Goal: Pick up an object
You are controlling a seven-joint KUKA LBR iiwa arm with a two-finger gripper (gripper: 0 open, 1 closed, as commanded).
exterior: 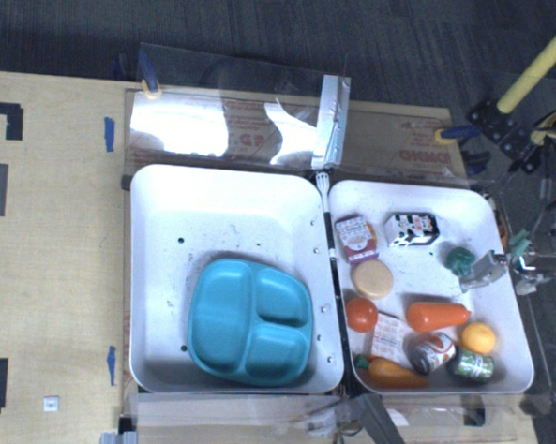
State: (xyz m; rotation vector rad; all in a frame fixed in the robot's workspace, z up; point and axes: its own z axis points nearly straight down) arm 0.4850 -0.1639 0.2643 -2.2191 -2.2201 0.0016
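Note:
The right white bin [525, 327] holds several small items. A red and white carton [357, 238] and a black and white carton [412, 228] lie near its far side. Below them are a beige disc [375, 280], a red tomato [361, 314] and an orange carrot-like piece [437, 315]. A yellow lemon [478, 337], a green can [471, 367], a silver and red can [432, 353], a pink packet [387, 336] and a second orange carrot [396, 372] crowd the near edge. A teal object [460, 261] sits beside a small silver piece [486, 269] at the right.
The left white bin [165, 219] holds a blue divided plate [250, 321] in its near half. A clear plastic panel [237, 125] stands behind the bins. A yellow pole [543, 62] and cables occupy the upper right.

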